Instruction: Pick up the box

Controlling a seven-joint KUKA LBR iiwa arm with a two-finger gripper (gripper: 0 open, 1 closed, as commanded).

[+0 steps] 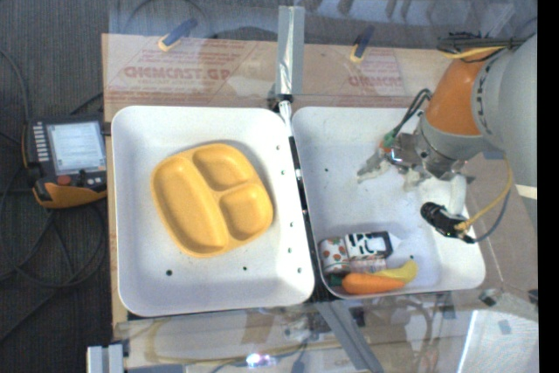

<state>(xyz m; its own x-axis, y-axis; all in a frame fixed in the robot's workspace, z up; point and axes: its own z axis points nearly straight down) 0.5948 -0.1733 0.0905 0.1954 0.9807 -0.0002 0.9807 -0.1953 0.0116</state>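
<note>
The box, small and white with black and red print, lies on its side near the front edge of the right bin. It touches an orange carrot and a yellow banana just in front of it. My gripper hangs over the middle of the right bin, behind the box and a little to its right, well apart from it. Its two fingers are spread and nothing sits between them. The grey arm with its orange band comes in from the right.
A yellow divided plate lies in the left bin. A raised divider separates the two bins. A black cable connector dangles over the right bin's right side. A handheld controller sits left of the bench.
</note>
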